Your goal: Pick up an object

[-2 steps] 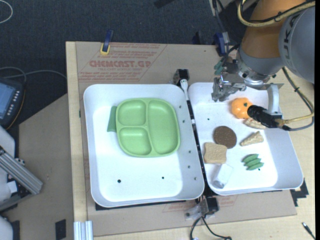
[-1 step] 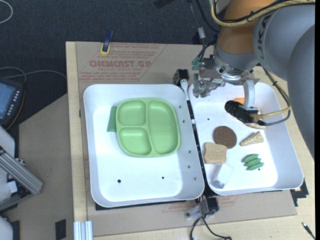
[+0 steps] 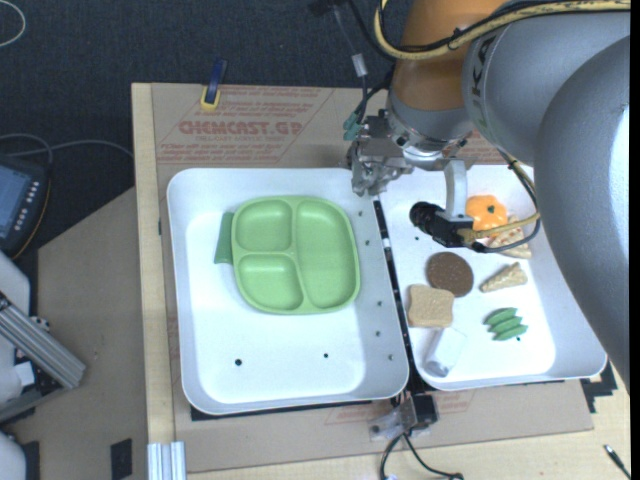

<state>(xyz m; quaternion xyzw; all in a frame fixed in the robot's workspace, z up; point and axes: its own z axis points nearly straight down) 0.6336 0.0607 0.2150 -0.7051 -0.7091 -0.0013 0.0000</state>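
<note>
Arm (image 3: 560, 118): grey, orange band, looming largest at 2 o'clock of the view and reaching in from the right.

1. Left bin (image 3: 200, 348): white, shallow. Holds one item.
 - Plate (image 3: 295, 255): green, three compartments, flat at the bin's centre, leaning toward 1 o'clock.
2. Gripper (image 3: 372, 176): at 12 o'clock of the seam where the two bins meet, over the far rims. Whether it is clenched or released cannot be told, and nothing is seen in its grasp.
3. Right bin (image 3: 545, 353): white, shallow. Holds six loose items.
 - Bread (image 3: 430, 306): tan slice, 8 o'clock, just beside the disc.
 - Lump (image 3: 445, 350): white, 7 o'clock, near the front rim.
 - Disc (image 3: 450, 273): brown, round, near the bin's centre.
 - Orange (image 3: 485, 211): 12 o'clock, by the far rim.
 - Wedge (image 3: 503, 278): pale, 3 o'clock of the disc.
 - Pod (image 3: 505, 323): green, 5 o'clock.

Status: every item lies in its bin, so the pick looks not yet made. By my judgement, choosing a target, descending, gripping and lifting are all left. Nearest candidates are the plate, at 7 o'clock of the gripper, and the orange, at 4 o'clock.
</note>
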